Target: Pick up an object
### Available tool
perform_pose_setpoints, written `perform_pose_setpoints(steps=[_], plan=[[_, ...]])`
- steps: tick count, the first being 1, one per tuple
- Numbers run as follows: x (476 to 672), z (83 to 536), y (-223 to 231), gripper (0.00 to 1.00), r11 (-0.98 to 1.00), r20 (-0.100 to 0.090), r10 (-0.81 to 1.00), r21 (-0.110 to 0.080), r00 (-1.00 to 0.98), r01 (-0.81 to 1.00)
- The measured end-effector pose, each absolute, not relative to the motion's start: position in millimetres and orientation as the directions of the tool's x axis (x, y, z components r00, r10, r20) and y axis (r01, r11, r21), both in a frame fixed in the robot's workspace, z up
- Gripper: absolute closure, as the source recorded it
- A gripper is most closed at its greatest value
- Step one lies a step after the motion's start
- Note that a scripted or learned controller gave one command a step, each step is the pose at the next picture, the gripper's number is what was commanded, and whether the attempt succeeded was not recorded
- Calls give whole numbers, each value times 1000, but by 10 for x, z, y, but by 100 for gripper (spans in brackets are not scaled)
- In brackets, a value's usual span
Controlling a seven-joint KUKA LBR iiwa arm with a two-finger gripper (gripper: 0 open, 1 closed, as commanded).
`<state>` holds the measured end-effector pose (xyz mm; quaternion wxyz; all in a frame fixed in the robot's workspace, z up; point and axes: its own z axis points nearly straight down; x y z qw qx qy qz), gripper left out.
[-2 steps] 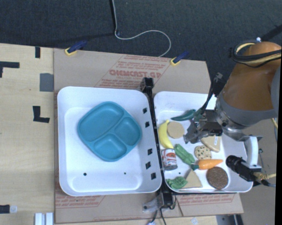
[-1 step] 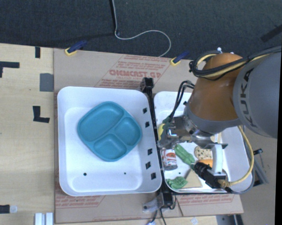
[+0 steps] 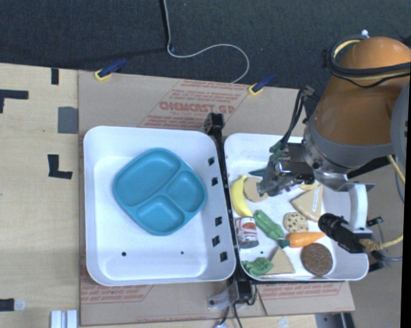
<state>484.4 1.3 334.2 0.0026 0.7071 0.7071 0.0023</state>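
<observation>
My gripper [image 3: 267,184] hangs low over the upper middle of the right bin [image 3: 250,147], reaching in from the right. Just under its tip lies a pale round piece [image 3: 250,190], right beside a yellow banana [image 3: 239,196]. Whether the tip touches either one is hidden by the gripper's dark body. Toy foods lie below it: a green pod [image 3: 269,225], an orange carrot [image 3: 304,239], a chip cookie [image 3: 295,221], a brown round patty [image 3: 317,259], a small can [image 3: 247,232], a green leafy piece [image 3: 257,267] and a pale wedge [image 3: 306,202].
The left bin [image 3: 99,189] holds a blue divided plate [image 3: 160,190]. A black divider [image 3: 221,194] runs between the bins. The arm's grey body with its orange band [image 3: 369,65] rises over the right bin's far right side. A black cable fitting [image 3: 338,230] hangs near the carrot.
</observation>
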Motion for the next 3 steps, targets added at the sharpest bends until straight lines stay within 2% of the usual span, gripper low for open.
perform_pose_setpoints(steps=[1, 2, 3], plan=[[5787, 2765, -112, 100, 1, -3, 1000, -1, -1, 1000], [4952, 4349, 24, 100, 4, 3, 1000, 14, -5, 1000], [4834, 4784, 511, 100, 7, 1, 1000, 5, -7, 1000]])
